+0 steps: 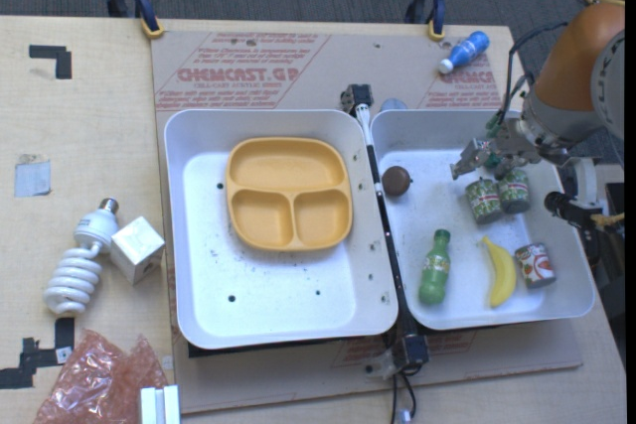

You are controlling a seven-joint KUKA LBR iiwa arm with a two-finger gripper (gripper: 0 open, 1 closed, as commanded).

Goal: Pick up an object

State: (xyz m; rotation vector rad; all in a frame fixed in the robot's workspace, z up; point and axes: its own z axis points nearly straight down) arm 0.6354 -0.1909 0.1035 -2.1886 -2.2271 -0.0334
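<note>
gripper (489,159): your view blurs it; grip state can't be told
green cans (498,195): just below fingers
arm (581,55): cut off right

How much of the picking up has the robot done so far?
Done: the arm has reached into the right bin, and its gripper sits just above the two green cans. In hand: nothing visibly lifted; banana and green bottle lie in that bin. Left: grabbing and lifting one thing.
</note>
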